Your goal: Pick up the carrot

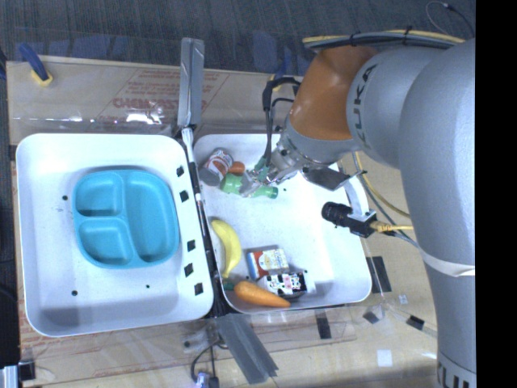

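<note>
Orange carrot lies at the near edge of the right bin, well apart from the gripper, which hangs at the far end over a green item and a small can. Whether its jaws are open or shut I cannot tell. Likely risks: closing on that clutter instead, or, once beside the carrot, snagging the banana and small cartons crowding it against the wall.
</note>
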You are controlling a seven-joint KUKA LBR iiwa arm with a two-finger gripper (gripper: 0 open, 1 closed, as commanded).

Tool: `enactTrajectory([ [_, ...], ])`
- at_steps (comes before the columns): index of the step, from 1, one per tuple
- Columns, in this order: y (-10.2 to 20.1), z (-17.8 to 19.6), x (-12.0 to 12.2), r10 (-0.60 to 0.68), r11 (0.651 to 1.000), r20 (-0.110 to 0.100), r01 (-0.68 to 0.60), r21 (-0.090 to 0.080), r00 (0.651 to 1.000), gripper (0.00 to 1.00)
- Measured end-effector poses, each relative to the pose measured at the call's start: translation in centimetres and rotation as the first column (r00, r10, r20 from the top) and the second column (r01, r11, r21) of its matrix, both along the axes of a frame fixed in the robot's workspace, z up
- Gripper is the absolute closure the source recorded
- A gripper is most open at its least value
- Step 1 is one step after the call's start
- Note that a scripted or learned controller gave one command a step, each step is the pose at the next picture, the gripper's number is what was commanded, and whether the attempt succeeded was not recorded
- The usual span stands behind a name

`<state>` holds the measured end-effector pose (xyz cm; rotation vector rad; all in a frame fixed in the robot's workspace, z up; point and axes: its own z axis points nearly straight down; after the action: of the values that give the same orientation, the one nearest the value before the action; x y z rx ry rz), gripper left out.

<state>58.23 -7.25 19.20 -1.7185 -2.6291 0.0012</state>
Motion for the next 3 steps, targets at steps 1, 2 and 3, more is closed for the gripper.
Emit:
enactTrajectory([
  [1,12.5,-0.1,-4.4,0.033,0.999,-0.003,-0.033,0.000,0.999,1.00],
  [2,16.6,-0.1,-8.8,0.313,0.950,-0.004,-0.313,0.001,0.950,1.00],
  [3,21.2,0.7,-10.6,0.122,0.993,-0.002,-0.122,-0.001,0.993,1.00],
])
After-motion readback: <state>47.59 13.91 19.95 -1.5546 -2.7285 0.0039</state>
